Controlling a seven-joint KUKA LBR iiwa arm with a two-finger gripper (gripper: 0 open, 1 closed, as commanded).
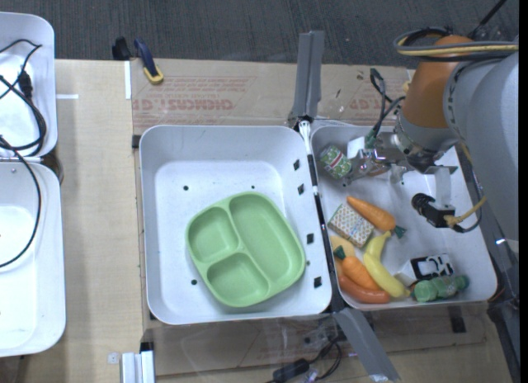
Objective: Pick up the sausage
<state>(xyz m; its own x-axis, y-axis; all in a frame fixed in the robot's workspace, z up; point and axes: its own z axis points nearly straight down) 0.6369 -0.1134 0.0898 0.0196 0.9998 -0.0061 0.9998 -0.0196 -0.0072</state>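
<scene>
The sausage is a reddish-orange curved piece lying at the front edge of the right bin, tucked under a small carrot and beside a banana. My gripper hangs over the back left part of that bin, just right of a green and white can. It is well behind the sausage, with nothing visibly held. The grey arm with its orange band covers the bin's back right corner.
A larger carrot and a checkered box lie mid-bin. A black and white item and green vegetables sit at the front right. The left bin holds a green divided plate.
</scene>
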